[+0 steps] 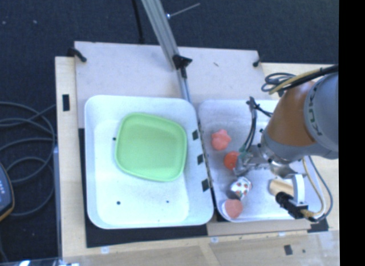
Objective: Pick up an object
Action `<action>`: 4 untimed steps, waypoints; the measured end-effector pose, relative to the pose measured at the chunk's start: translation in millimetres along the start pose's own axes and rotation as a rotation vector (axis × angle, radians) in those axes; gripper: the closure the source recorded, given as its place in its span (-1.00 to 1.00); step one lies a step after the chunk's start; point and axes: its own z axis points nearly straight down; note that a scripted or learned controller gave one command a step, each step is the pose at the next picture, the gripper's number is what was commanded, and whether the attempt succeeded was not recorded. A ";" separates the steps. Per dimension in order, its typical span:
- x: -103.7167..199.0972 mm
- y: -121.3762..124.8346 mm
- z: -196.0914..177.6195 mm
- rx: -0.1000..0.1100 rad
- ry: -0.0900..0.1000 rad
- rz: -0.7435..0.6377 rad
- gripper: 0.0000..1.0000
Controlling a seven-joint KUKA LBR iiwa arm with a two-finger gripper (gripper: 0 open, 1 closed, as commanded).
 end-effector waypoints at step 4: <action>102.2 33.0 -103.3 0.000 0.000 -0.006 1.00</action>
